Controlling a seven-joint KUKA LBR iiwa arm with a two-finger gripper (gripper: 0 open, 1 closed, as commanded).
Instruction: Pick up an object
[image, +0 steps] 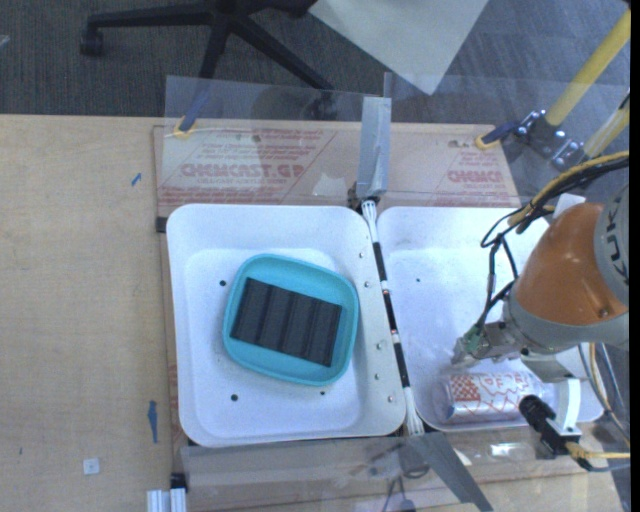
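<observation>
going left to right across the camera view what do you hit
left shallow white bin → teal plastic tray with dark ridged insert → right shallow white bin → red-and-white patterned cylinder lying on its side → grey arm's orange band

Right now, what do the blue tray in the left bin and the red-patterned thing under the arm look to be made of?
Blue tray: likely moulded plastic, smooth, rounded rim; dark ribbed insert, perhaps rubber or foam. Red-patterned object: white with red print, possibly paper or thin card; too blurred to be sure.
</observation>
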